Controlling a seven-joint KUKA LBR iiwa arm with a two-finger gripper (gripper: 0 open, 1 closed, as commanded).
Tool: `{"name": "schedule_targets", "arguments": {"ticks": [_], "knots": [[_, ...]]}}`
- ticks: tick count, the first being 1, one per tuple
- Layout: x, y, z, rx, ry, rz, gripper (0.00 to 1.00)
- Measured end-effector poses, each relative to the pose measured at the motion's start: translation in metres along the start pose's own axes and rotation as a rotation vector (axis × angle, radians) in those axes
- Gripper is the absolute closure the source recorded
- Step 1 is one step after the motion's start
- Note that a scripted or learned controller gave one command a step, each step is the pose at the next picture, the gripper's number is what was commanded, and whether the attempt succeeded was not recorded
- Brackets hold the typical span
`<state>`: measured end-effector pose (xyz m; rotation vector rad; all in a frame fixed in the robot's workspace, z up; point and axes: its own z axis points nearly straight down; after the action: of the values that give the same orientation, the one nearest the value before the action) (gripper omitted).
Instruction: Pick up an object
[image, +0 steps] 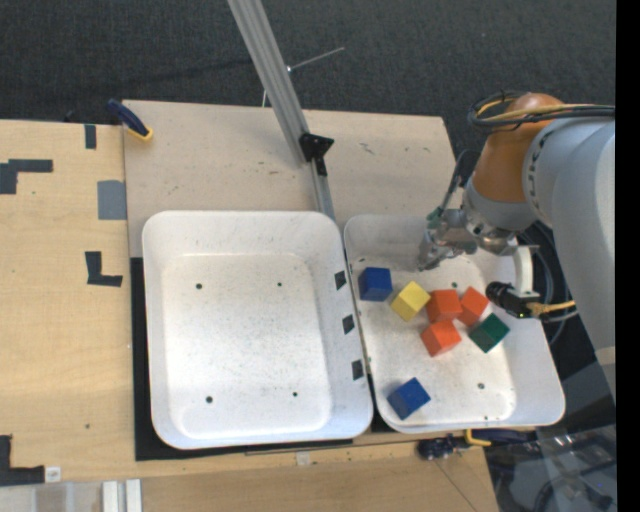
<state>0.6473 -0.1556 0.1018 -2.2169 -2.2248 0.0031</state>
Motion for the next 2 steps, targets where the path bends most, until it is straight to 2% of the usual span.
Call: {"name": "schedule_targets", "arguments": {"ticks": [1, 2], "knots": [[0.006, 0.009, -0.050, -0.006, 0.000, 0.001, 1.00], [0.013, 0.004, -0.098, -0.006, 0.000, 0.002, 1.00]]}}
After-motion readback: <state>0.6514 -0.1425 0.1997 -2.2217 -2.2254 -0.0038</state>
